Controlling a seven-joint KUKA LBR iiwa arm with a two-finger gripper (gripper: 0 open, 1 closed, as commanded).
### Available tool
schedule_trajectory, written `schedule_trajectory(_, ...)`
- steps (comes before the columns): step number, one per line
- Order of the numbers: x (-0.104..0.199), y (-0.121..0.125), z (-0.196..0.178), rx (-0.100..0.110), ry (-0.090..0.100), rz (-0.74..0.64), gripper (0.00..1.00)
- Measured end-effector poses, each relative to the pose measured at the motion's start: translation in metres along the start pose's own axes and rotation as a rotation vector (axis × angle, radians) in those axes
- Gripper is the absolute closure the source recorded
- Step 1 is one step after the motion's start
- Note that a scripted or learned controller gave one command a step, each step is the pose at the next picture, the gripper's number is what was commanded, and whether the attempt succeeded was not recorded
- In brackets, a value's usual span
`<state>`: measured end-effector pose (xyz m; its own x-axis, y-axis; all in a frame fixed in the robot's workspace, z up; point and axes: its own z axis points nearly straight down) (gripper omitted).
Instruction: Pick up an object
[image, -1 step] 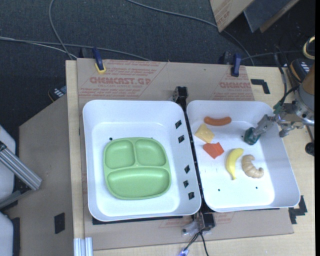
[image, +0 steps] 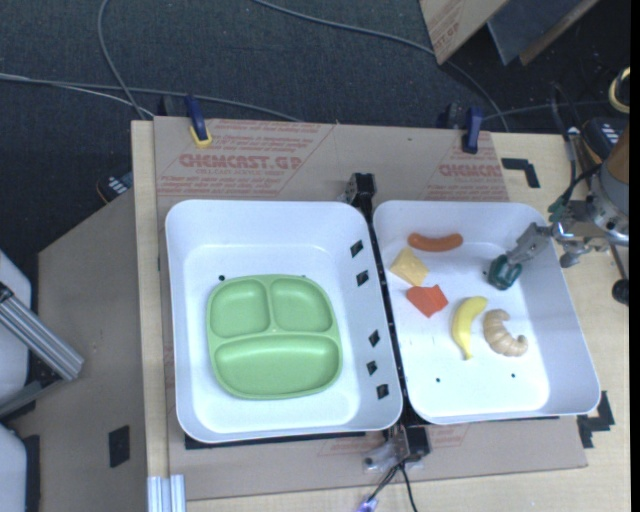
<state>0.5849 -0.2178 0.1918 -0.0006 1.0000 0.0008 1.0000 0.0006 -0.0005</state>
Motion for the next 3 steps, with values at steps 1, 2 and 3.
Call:
schedule_trajectory(1, 0.011, 0.000, 0.053, 0.005, 0.002, -0.001, 0.00)
schedule_trajectory(2, 0.012, -0.001, 0.106, 0.005, 0.002, 0.000, 0.00)
schedule_trajectory(3, 0.011, 0.001, 0.091, -0.002, 0.000, -0.001, 1.00)
